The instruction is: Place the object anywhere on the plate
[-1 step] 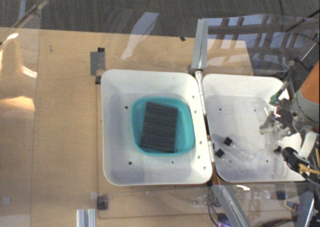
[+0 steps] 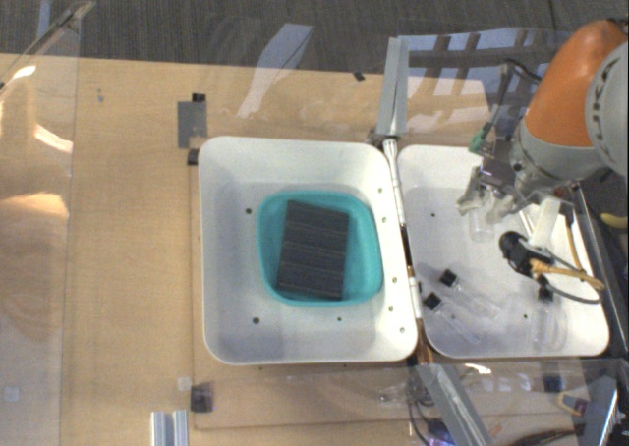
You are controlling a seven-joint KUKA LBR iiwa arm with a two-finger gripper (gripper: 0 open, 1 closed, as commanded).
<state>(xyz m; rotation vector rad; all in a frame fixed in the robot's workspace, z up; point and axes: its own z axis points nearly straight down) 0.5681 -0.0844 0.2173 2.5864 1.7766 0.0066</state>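
Lying flat on the teal plate, the dark grey ridged block is seen in the left bin, turned slightly out of line with the bin walls. The block is kept wholly inside the plate's raised rim; a teal margin is left on every side, narrow at the far and near ends and broader toward the right. The plate is set near the middle of the bin, with bare white floor around it, widest on the left and narrowest beside the wall shared with the right bin.

The pincer is held over the far half of the right bin, apart from the plate and the block, with the two touching bin rims between them. Whether it is apart or together cannot be told. Two small black pieces are seen on the right bin's floor close to its left wall. Open wooden worktop is left beyond the left bin.
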